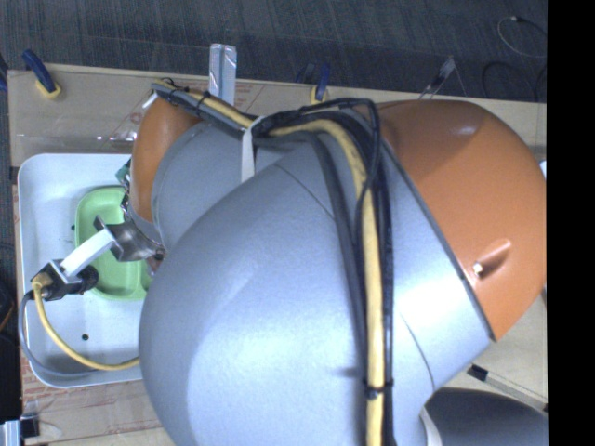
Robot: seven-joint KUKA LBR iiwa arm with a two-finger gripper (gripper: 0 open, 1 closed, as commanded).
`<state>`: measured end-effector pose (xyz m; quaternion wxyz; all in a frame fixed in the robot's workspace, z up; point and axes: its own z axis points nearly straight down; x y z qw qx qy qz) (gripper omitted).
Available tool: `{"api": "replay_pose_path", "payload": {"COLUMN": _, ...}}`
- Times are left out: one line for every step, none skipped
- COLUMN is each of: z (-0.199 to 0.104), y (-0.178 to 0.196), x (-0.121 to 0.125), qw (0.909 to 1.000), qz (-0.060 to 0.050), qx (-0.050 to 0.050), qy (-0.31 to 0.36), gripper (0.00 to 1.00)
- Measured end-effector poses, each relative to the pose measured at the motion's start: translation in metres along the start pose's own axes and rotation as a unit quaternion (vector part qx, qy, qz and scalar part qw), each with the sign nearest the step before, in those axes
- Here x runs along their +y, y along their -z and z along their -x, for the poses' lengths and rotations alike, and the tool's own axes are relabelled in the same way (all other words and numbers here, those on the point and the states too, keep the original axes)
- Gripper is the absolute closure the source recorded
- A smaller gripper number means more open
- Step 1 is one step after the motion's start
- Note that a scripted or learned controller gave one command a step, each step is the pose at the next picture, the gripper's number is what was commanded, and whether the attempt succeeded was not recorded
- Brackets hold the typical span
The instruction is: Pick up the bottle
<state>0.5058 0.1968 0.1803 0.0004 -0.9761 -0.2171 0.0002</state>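
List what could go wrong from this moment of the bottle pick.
1. The arm blocks most of the camera view, so no bottle can be confirmed and a grasp may miss unnoticed.
2. The yellow cable loops low inside the left bin and could snag its wall.
3. The wrist sits over the green object, which might get grabbed instead.

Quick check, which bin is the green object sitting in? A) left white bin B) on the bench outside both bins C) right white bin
A: the green object lies inside the left white bin, beside the arm that covers most of the view.
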Motion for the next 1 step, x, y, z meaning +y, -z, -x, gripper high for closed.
{"api": "replay_pose_path", "payload": {"z": -0.0003, "y": 0.0092, "x": 0.0001, "qw": 1.0000, "qz": 0.001, "qx": 0.000, "qy": 0.003, "gripper": 1.00}}
